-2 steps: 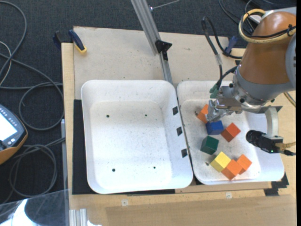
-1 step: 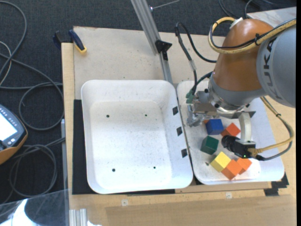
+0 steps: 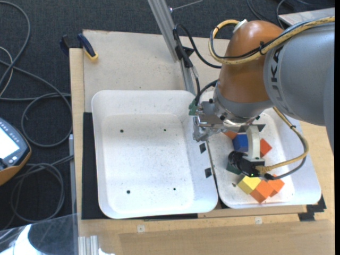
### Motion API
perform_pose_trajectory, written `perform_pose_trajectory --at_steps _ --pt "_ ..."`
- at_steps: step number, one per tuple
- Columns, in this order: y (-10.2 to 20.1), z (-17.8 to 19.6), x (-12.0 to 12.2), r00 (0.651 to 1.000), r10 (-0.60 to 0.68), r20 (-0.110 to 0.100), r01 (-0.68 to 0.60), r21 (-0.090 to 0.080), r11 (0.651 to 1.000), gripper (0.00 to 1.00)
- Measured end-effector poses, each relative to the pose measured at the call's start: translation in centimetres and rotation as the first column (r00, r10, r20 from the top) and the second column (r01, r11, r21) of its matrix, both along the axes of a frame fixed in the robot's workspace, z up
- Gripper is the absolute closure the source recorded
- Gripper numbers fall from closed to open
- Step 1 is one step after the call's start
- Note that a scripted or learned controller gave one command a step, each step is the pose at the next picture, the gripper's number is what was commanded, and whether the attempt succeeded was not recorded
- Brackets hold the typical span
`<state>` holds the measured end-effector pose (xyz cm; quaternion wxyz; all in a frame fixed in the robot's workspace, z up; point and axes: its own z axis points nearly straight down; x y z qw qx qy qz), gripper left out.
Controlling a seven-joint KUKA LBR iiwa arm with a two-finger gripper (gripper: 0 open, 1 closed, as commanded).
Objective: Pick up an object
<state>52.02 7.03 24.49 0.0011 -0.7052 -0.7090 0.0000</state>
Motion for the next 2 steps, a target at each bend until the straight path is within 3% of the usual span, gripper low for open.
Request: perform_pose_trajectory --at_steps 1,2 --pt "2.23 -1.3 0.54 1.0 -0.002 -0.003 0.002 -0.001 1.0 1.0" --pt "2.09 -1.21 0.56 1.0 -0.005 -0.001 0.005 -0.001 1.0 0.0"
